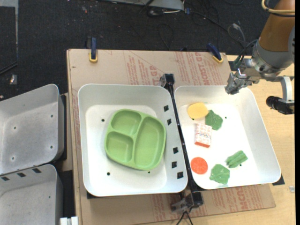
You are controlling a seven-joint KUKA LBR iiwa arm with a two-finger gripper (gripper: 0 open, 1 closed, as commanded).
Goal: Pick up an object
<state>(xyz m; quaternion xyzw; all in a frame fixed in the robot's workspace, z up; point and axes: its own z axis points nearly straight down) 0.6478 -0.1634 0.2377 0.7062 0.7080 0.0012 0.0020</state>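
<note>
One yellow disc [197, 110] | near, left-below jaws [233, 89] | apart

Lighting even and fairly bright, diffuse from overhead. Both white bins [126, 93] read near clipped, with soft glare on their floors and rims; wall detail faint. Shadows weak and short: a thin dark line under the green divided tray [136, 138], slight shading beneath the small items in the right bin [262, 125]. Dark floor beyond the counter's [136, 67] far edge is underexposed, cables barely resolved. Overall sharpness moderate, mild compression grain. Arm [276, 27] at the counter's far right corner looks softer, slightly blurred. No marked edge distortion.
</note>
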